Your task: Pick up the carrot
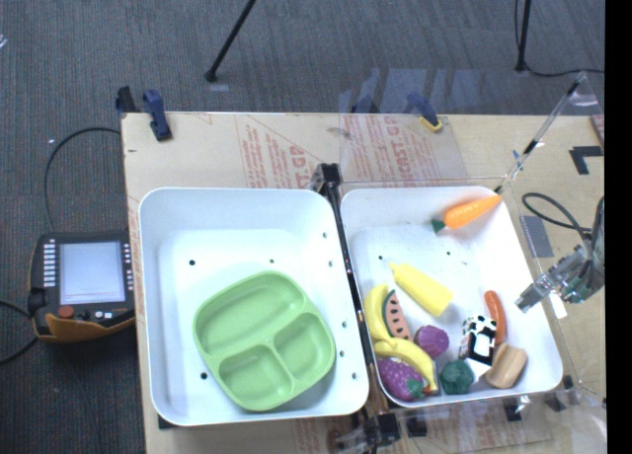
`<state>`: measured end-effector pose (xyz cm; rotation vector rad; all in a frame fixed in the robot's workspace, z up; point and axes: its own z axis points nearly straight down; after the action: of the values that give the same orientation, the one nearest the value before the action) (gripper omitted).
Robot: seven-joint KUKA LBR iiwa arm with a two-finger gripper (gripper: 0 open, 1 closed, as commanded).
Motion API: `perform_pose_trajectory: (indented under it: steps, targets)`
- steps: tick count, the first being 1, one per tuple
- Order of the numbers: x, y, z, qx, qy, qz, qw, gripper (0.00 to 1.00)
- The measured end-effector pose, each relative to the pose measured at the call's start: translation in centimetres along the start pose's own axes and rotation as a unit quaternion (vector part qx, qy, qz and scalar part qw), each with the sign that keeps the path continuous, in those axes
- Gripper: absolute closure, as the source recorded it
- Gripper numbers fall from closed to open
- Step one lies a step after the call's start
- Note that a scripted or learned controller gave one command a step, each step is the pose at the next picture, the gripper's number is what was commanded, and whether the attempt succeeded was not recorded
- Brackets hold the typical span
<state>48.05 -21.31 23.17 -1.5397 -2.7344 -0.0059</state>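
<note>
The desk (247,151) is a pale plywood sheet with red printed lettering, standing on dark grey carpet (99,28); blue clamps (158,116) grip its far-left edge and a yellow-tipped clamp (429,118) its far edge. Two shallow white bins sit side by side on it, touching along a black central joint. The left white bin (168,235) carries a light green three-compartment plastic tray (263,340), set at an angle toward the near side. The right white bin (513,245) holds the orange toy carrot with a green top (468,212), lying in the far right corner, well apart from the other items. Nearer the front lie a yellow block-shaped toy (422,287), a watermelon slice (395,317), a yellow banana (379,322), a red sausage (495,314), purple grapes (401,377), a dark green broccoli piece (455,376), a black-and-white carton (480,338) and a tan bread piece (507,366). The pincer (538,294) hangs at the right rim of that bin, clear of the carrot; whether it is released or clenched cannot be told. A grey handheld control pendant with a screen (84,279) rests on the carpet left of the desk, with a black cable looping from it. Black tripod legs (242,23) stand on the carpet beyond.
</note>
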Motion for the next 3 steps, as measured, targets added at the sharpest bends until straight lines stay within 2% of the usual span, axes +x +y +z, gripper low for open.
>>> perform_pose_trajectory:
  steps: [1,2,3]
  targets:
    - [-0.1,0.0,-0.9,-0.001,0.000,0.004,1.0000,1.00]
    - [9.8,5.9,0.2,0.001,0.000,-0.124,0.9923,1.00]
    - [5.8,3.9,-9.3,0.000,-0.004,-0.246,0.9692,1.00]
